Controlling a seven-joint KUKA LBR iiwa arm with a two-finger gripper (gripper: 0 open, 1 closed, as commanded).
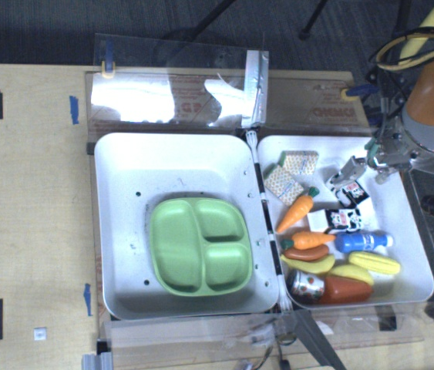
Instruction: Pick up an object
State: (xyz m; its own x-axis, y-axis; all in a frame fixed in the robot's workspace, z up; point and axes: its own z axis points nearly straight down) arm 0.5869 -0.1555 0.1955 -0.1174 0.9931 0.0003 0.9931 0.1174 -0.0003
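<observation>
The right bin (419,241) holds several small objects. My gripper (346,177) hangs low over the bin's upper right part, reaching in from the arm (432,106) at the right. Just below it lies a small black-and-white carton (353,194), and a second one (342,220) sits further down. Two checkered packets (299,161) (282,183) lie to the gripper's left. An orange carrot (297,211), a second carrot (310,240), a blue bottle (361,242), a yellow banana (374,263), a red piece (346,287) and a can (306,285) fill the lower half.
The left bin (124,206) bears a green divided plate (200,245). A clear plastic panel (178,91) stands behind the left bin. Cables (402,48) hang near the arm at the upper right.
</observation>
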